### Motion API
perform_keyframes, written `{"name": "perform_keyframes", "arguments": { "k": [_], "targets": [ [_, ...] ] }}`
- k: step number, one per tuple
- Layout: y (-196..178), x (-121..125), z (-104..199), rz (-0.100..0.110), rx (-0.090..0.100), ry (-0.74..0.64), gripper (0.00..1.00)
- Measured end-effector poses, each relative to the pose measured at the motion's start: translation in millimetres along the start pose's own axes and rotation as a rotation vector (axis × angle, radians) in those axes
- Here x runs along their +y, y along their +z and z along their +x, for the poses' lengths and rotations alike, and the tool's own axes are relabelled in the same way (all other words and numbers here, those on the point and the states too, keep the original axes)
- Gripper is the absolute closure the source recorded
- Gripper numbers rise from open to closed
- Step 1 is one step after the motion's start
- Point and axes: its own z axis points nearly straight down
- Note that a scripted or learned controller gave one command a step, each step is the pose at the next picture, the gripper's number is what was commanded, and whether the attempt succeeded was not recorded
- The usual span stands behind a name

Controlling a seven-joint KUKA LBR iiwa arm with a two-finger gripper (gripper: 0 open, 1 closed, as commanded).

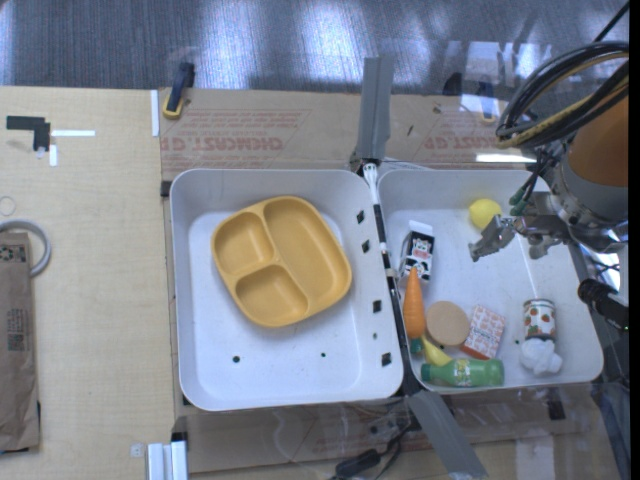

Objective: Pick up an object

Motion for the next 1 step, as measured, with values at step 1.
{"name": "perform_keyframes", "arguments": {
  "k": [1],
  "targets": [
    [142.9,-28.7,20.0,-0.001,0.0,-0.044,0.0]
  ]
}}
